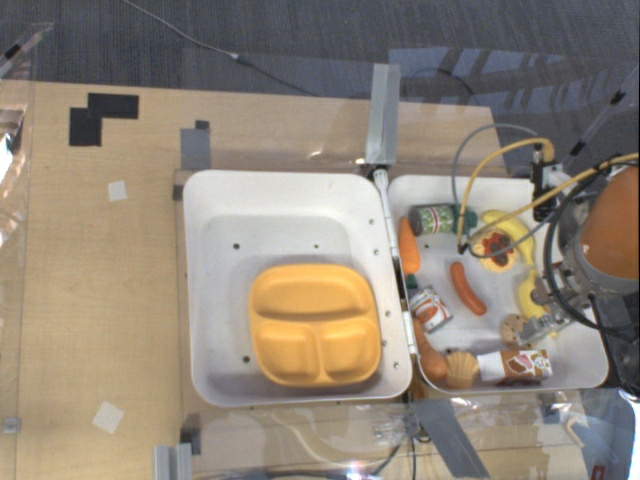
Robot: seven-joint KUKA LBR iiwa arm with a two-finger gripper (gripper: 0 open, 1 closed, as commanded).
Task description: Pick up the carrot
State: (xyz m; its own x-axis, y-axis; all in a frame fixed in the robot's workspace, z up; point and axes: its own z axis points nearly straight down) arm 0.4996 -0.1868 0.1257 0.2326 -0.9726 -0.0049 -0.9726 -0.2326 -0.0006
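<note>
Two white bins sit side by side on the table [110, 298], and all the clutter is in the right bin [596, 373]. The left bin [215, 208] holds one thing, a yellow compartment tray [314, 323], lying flat toward the near side.

The carrot [409, 247] lies lengthwise right along the right bin's left wall, hard against the divider between the bins, its pale end pointing to the far side. Just to its right, a green can [436, 218] lies on its side near the far wall. Near the middle of the bin a red sausage [468, 288] rests at a slant, well apart from the carrot. Below the carrot a small red and white can [430, 309] is tipped over, and past it, in the near left corner, a brown roll [458, 369] sits next to a bottle with a brown label [510, 366] lying flat along the near wall. A yellow banana [508, 236] curves over on the far right side, partly behind cables.

The arm comes in from the right, with the orange band [612, 230] above the bin's right edge. The gripper [540, 325] hangs low on the right side of that bin, well away from the carrot. Whether the jaws are apart or together, I cannot tell; cables and the wrist body crowd that spot.
</note>
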